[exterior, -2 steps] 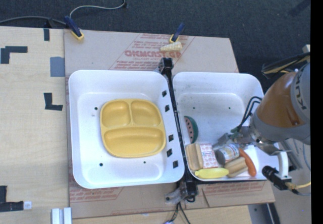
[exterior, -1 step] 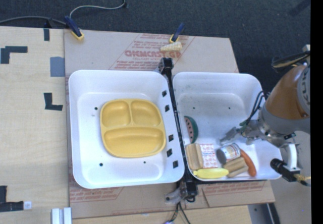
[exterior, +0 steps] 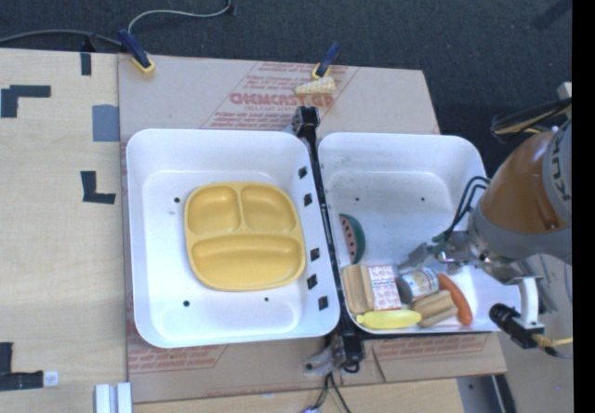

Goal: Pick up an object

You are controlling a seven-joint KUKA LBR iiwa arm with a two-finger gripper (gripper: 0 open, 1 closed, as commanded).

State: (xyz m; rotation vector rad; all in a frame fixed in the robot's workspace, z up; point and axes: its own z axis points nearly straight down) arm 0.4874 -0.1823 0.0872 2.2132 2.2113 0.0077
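White right bin (exterior: 400,160), watermelon slice (exterior: 353,236) half hidden, tool (exterior: 429,256) indistinct

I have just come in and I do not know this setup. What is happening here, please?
A grey robot arm with an orange band reaches from the right into the right white bin. Its gripper is low over small toy food items piled at the near edge. The left white bin holds a yellow divided plate.

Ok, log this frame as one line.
hand over right bin | above can | nothing seen held | yellow tray in left bin
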